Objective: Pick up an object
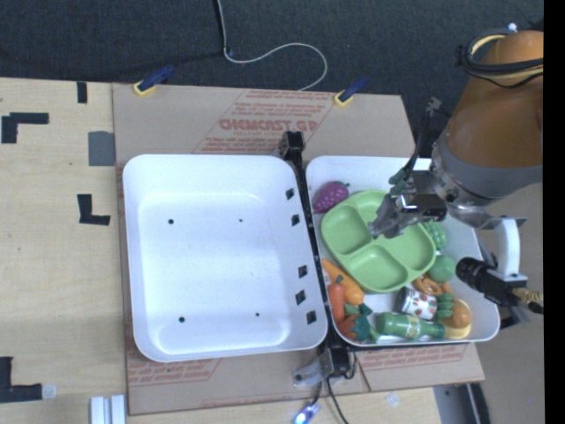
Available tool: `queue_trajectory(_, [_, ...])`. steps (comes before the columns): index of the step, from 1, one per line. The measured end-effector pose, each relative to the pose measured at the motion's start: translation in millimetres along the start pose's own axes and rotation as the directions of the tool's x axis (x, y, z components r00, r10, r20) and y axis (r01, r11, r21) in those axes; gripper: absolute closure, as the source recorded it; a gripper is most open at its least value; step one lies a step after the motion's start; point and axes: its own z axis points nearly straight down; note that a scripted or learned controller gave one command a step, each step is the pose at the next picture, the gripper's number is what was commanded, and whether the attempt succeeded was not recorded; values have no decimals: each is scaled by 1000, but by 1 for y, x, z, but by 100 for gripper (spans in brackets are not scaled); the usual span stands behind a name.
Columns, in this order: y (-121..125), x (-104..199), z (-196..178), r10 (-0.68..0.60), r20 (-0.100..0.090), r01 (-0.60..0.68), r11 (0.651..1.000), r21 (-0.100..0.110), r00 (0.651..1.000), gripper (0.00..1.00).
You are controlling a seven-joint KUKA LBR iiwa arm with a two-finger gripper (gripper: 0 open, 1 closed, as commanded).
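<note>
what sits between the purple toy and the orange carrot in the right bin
The green divided plate lies between the purple toy and the carrot in the camera view, with the gripper over its right part.

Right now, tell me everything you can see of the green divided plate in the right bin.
The green divided plate looks like light green plastic, rounded, with raised ridges splitting it into three compartments. It lies face up, slightly tilted, in the right bin, resting on the toy pile. The purple grapes sit at its upper left edge, and the gripper is over its right side.
</note>
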Motion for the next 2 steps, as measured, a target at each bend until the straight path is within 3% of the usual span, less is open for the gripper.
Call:
queue_trajectory(1, [0, 57, -55, 7, 2, -7, 1000, 4, 1000, 100])
queue_trajectory(2, [6, 136, -101, 5, 1, -5, 1000, 4, 1000, 100])
